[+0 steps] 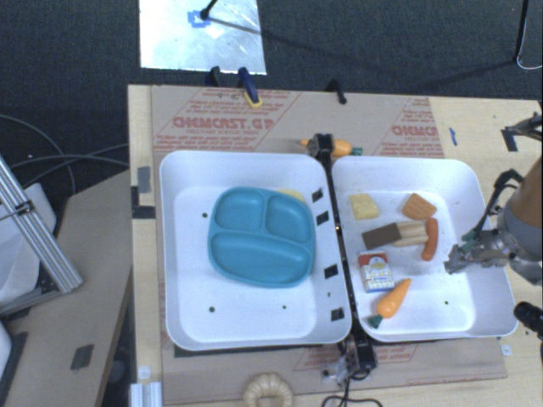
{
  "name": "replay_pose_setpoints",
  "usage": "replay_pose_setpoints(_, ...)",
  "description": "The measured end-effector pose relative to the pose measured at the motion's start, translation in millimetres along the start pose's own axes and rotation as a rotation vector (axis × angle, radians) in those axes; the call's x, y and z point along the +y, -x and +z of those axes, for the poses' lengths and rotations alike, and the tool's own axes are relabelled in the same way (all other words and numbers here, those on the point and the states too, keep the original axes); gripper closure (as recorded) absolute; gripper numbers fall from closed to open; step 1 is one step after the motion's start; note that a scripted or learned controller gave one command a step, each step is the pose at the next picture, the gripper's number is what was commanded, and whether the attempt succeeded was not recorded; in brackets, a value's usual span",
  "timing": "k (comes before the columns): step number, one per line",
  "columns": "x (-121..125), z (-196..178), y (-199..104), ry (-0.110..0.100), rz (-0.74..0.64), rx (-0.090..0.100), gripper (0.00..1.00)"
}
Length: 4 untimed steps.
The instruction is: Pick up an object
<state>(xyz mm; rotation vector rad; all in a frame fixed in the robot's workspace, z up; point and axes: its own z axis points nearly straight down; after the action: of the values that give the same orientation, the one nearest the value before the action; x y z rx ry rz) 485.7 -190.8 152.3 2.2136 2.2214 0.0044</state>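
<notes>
We saw two shallow white bins side by side on a bench lined with brown printed board. The left bin point(187, 312) held a blue divided plate point(260, 235) lying flat near its middle, with a sliver of something pale yellow point(293, 195) peeking out from behind the plate's far right edge; we could not tell what it was. The right bin point(450, 312) held the small items. A pale yellow cheese-like block point(365, 206) lay toward the far left of it, and an orange wedge-shaped piece point(418, 206) lay to its right. Just below these, a brush-like piece with a dark brown head and light wooden handle point(395, 236) lay crosswise, its handle end touching or nearly touching a red sausage point(430, 239) that lay lengthwise. Below the brush sat a small red and white carton point(376, 272), and just beside its lower right corner lay a toy carrot point(391, 299), angled with its green top pointing toward the near left. The gripper point(465, 259) reached in over the right side of the right bin, near the sausage but apart from it. Nothing lay between its fingers that we could make out, and whether they were spread or pressed together we could not tell.
</notes>
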Motion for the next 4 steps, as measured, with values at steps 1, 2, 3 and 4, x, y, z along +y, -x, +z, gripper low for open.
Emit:
replay_pose_setpoints(1,5.0,-63.4,5.3,0.003,-0.001,-0.001,1.0)
replay_pose_setpoints(2,6.2,-72.6,5.5,-0.003,-0.001,0.001,1.0)
replay_pose_setpoints(3,33.9,-63.2,-45.0,-0.003,-0.006,0.003,1.0)
replay_pose_setpoints(4,57.7,-77.3,-95.2,-0.002,-0.007,0.004,1.0)
